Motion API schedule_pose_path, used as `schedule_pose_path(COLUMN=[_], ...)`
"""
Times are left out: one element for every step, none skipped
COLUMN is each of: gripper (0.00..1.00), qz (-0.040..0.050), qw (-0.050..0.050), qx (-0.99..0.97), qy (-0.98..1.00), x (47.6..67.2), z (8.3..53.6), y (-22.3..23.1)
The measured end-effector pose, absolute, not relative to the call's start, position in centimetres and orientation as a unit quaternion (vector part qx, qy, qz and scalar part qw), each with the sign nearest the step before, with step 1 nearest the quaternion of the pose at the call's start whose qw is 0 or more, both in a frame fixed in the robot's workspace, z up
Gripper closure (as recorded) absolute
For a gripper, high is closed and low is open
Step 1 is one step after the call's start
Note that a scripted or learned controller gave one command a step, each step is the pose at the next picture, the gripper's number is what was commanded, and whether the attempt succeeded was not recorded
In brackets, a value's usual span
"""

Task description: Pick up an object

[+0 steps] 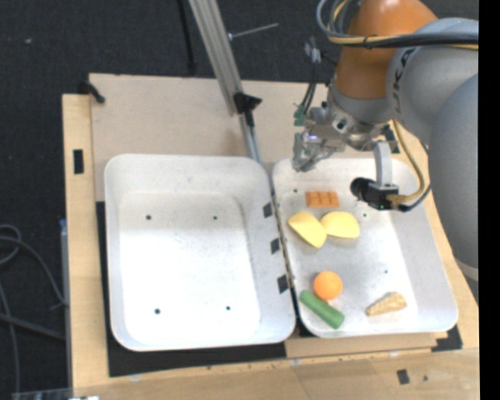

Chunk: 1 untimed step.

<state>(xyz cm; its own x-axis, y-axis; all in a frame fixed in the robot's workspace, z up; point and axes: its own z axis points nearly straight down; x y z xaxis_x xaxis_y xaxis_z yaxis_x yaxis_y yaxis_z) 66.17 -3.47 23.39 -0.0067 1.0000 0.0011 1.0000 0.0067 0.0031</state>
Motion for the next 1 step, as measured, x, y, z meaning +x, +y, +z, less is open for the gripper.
schedule_pose_path(gripper=[1.0], qz=[0.0011], qw=[0.001], qx=[0.705], qy=[0.709], x=[67.05], z=[22.95], y=[1.09])
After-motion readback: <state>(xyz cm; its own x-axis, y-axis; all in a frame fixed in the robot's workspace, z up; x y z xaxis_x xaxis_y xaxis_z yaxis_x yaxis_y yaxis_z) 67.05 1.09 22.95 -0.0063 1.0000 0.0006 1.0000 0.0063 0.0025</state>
